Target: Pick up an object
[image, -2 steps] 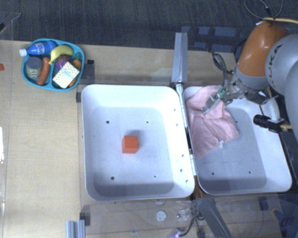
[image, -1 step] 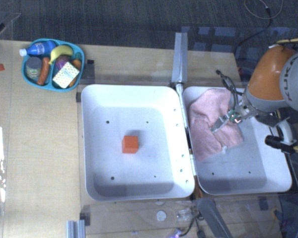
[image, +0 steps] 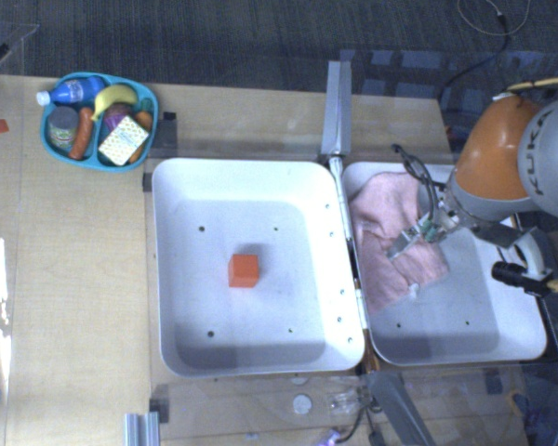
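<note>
one orange block [image: 245, 270] in left bin [image: 181, 212], one pink cloth [image: 391, 240], claw [image: 417, 237] state unclear

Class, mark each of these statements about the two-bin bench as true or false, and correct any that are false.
1. An orange block lies in the left bin. True.
2. A pink cloth lies in the left bin. False: it lies in the right bin.
3. The gripper is over the pink cloth. True.
4. The blue tray of small items sits inside the right bin. False: it sits on the bench, beyond the left bin's far-left corner.
</note>
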Controlling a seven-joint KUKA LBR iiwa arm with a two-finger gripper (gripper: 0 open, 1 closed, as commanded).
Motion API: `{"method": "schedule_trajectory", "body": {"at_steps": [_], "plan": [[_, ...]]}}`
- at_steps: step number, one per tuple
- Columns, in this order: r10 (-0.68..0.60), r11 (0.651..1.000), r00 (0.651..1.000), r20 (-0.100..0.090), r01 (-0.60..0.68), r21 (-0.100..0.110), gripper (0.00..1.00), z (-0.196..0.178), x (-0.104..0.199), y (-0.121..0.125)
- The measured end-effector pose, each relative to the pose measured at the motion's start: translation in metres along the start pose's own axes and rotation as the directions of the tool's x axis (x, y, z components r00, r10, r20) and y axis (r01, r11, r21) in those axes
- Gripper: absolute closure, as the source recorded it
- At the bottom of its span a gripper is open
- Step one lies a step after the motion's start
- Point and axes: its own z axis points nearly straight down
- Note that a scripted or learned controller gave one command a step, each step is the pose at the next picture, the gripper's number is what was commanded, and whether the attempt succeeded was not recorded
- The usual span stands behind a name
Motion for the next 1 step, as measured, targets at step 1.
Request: {"method": "schedule_trajectory", "body": {"at_steps": [1], "plan": [[0.171, 0.985, 0.985, -0.004, -0.171, 0.006, 0.00, 0.0028, -0.0223, 0.0555]]}}
